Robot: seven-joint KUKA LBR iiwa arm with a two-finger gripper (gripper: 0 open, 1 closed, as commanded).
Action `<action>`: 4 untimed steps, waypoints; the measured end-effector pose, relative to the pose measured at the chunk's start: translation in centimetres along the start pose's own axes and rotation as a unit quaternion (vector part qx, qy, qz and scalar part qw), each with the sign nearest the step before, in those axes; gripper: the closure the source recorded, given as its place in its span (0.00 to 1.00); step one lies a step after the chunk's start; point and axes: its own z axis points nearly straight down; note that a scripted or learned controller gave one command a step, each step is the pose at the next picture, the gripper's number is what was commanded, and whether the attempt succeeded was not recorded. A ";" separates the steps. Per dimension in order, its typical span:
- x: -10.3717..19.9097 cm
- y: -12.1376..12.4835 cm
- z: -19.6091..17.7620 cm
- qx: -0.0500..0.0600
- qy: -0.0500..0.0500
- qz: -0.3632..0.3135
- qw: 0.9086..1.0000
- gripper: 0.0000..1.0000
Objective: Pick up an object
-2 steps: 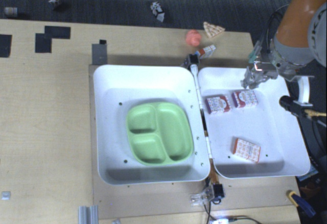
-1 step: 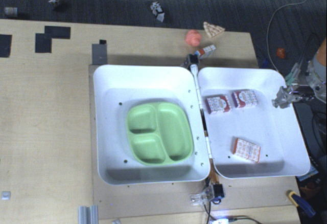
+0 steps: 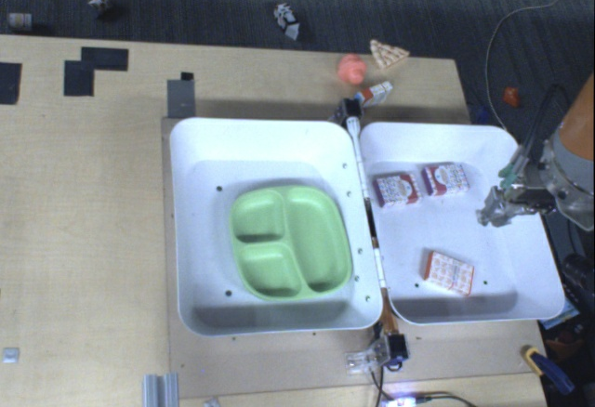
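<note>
The right bin contains three small flat packets. Two red-and-white packets lie side by side toward the far left of its floor, close together. A third packet, orange-patterned, lies apart toward the near side, tilted, with bare white floor on all sides.

My gripper is over the right part of this bin, near its right wall, well apart from all three packets. I cannot tell how its tips are set; they are small and blurred. My arm is cut off at the right edge.

The left bin holds a green compartment tray, centred, with clear margin all round.

On the bench beyond the bins lies a pink ball.
</note>
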 end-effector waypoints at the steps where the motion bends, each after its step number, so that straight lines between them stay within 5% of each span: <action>1: 0.7 -0.1 5.0 0.001 0.000 0.001 1.000 1.00; 2: 0.6 0.0 5.0 0.000 0.000 0.001 1.000 0.00; 3: 2.0 5.8 18.0 -0.004 -0.001 0.001 1.000 0.00; 4: 2.0 6.0 16.8 -0.006 -0.001 0.000 1.000 1.00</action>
